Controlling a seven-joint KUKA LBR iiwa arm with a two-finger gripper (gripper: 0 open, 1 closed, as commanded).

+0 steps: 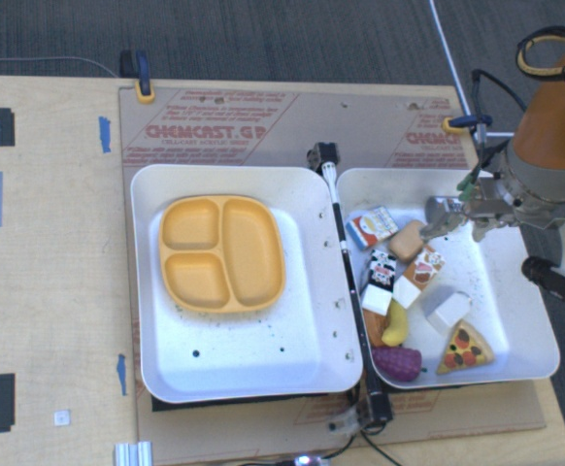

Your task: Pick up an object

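Observation:
My gripper [442, 217] hangs over the upper middle of the right bin [525, 289], just right of a tan bread-like piece [408, 240]. Toy foods lie along the bin's left side. They include a white, red and blue carton [372, 226], a black-and-white item [383, 267], an orange-and-white piece [424, 267], a white block [448, 309], a banana [395, 327], purple grapes [397, 362] and a pizza slice [465, 348]. Nothing shows as held by the gripper.
The left bin [302, 338] holds a yellow divided plate [222, 253]. A black divider bar [339, 250] runs between the bins. The grey arm with its orange band [552, 124] and cables stands over the right bin's far right corner.

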